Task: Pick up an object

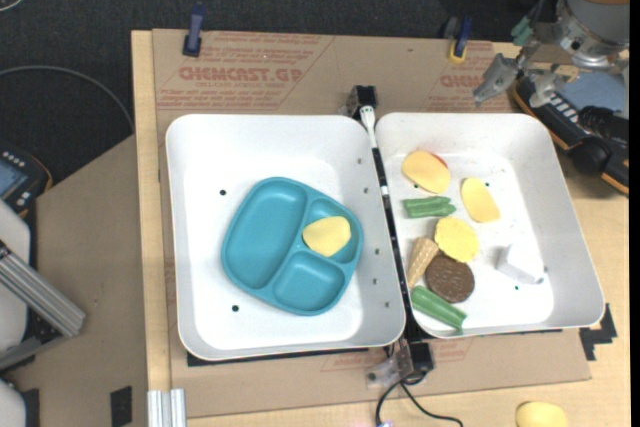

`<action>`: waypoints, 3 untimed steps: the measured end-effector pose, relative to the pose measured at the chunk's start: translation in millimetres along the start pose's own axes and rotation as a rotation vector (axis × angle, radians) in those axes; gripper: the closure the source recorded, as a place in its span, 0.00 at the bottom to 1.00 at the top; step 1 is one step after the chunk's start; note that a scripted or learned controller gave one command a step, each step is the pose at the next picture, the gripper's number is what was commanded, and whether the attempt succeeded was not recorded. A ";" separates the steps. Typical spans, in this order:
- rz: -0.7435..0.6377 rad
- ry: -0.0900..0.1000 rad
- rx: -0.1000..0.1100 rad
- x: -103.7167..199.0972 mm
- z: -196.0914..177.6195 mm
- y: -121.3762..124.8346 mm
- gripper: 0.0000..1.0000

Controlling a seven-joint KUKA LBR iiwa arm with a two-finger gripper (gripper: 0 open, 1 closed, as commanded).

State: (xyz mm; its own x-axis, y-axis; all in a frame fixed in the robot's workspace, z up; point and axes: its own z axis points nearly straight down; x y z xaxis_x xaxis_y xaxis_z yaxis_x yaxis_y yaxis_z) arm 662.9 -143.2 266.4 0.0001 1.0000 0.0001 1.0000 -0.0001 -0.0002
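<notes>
Camera view | your claw hangs empty, fingers spread, above the right bin's far rim, clear for descent | pickable food toys cluster in that bin; one yellow piece sits sorted in the teal tray, left bin.

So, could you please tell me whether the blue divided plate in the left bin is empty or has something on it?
Not empty: the blue divided plate holds one yellow food piece in its right compartment; the other compartments look bare.
</notes>
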 end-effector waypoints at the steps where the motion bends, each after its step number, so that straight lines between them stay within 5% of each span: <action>1: 0.002 0.006 0.008 11.2 188.9 -20.6 0.00; 2: 0.002 0.001 0.002 0.9 180.3 -71.0 0.00; 3: 0.007 -0.008 -0.008 -72.5 101.6 -98.3 0.00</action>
State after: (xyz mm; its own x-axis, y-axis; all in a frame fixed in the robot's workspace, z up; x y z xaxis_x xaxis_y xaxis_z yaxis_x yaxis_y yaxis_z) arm 564.7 -215.7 164.7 0.0069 0.9999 -0.0079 0.9999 -0.0068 0.0076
